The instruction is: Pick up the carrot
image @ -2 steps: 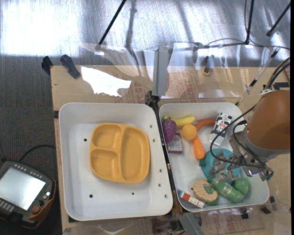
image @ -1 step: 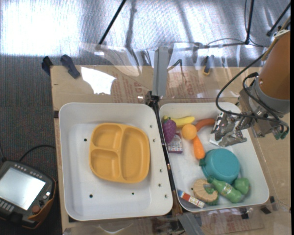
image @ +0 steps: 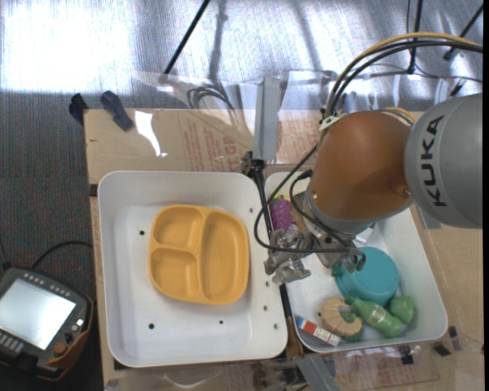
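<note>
My gripper [image: 288,264] hangs low over the left part of the right bin [image: 428,300], close to the wall between the two bins. The orange wrist band [image: 359,169] and grey arm cover the middle and back of that bin. A purple toy [image: 280,213] lies just behind the gripper. To its right stands a teal bowl [image: 368,276].
At the right bin's front lie a green bottle [image: 379,317], a tan ridged toy [image: 341,317] and a small red, white and blue piece [image: 317,330]. The left bin [image: 126,218] holds a yellow divided plate [image: 200,253]. A handheld screen [image: 31,314] sits at bottom left.
</note>
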